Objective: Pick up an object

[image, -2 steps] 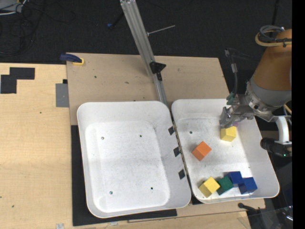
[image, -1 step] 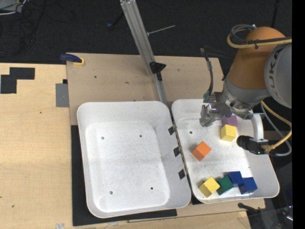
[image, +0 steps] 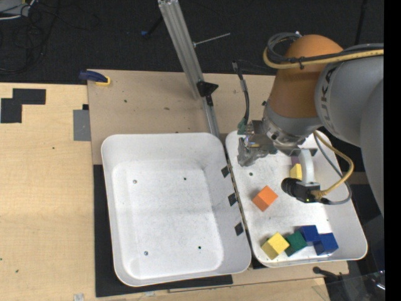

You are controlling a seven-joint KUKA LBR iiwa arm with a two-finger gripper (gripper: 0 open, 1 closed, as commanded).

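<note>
My hand (image: 252,148) hovers over the right bin's (image: 351,246) far corner; the orange block (image: 265,198) lies nearer the camera, apart. Finger state: cannot tell.

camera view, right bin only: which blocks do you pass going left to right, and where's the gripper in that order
gripper → orange block → yellow block → green block → blue blocks. All blocks lie in the right bin; the gripper sits at its far left corner.
</note>
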